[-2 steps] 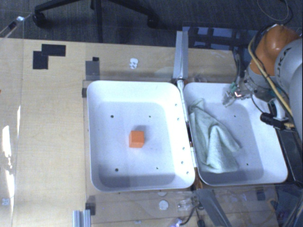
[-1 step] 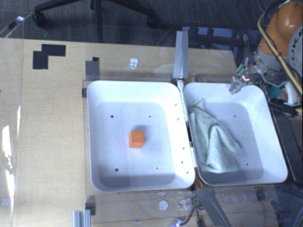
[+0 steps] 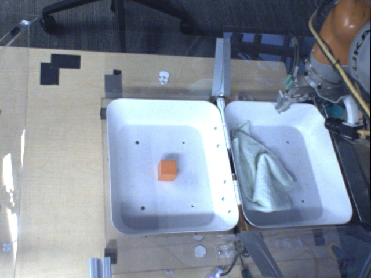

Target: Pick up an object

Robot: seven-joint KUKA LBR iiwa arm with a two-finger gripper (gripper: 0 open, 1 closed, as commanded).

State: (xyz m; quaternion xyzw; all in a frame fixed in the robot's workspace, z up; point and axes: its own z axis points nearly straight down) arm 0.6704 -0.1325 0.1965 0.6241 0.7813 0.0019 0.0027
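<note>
Pale wooden bench [image 3: 58, 172], carrying two shallow white bins side by side; dark carpet and a chair base [image 3: 119, 4] beyond the far edge.

Contents:
- Left bin [image 3: 139, 120]: one orange cube [image 3: 167, 170], near the centre of the floor, well apart from every wall.
- Right bin [image 3: 316, 155]: one crumpled pale cloth [image 3: 261, 175], lying against the wall shared with the left bin.

Gripper [image 3: 288, 99]: poised over the far rim of the right bin, near its far-left corner, apart from both objects. Nothing seen in its grasp. Open or closed: cannot tell at this size and angle.

Likely faults from this position:
- Straight descent: probable contact with the rim or bare bin floor, since neither object lies below the gripper.
- Reach for the cloth: risk of pinching a single loose fold and losing it on the lift, or of closing on nothing between folds.
- Reach for the cube: must cross the divider; risk of clipping it if too low, and of nudging the cube aside if the approach is off-centre.
</note>
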